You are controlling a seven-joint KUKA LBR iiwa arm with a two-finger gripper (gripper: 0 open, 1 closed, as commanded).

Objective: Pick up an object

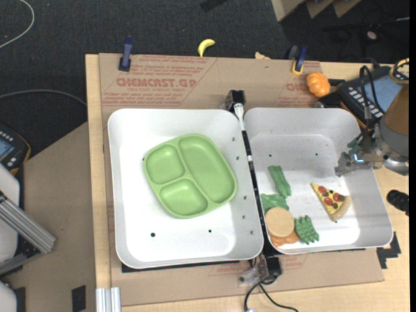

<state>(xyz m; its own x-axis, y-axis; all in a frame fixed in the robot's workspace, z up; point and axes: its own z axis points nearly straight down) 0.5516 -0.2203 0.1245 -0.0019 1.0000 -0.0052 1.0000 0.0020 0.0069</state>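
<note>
Pizza slice (331, 201) seen lying in right bin (312, 125), near right wall; nothing lifted yet. Gripper (351, 160) placed above same bin by right rim, apart from slice; nothing seen between fingers, finger spacing cannot be told. Judged: approach made, descent, grasp, lift left. Counted in right bin: one pizza slice, three green pieces (281, 181), one round biscuit (281, 223). Left bin (130, 194): one green tray (188, 174).

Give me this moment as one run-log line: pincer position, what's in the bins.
pincer: over right bin, right side, nothing seen held | right bin: pizza slice, green pieces, round cracker | left bin: green divided plate
</note>
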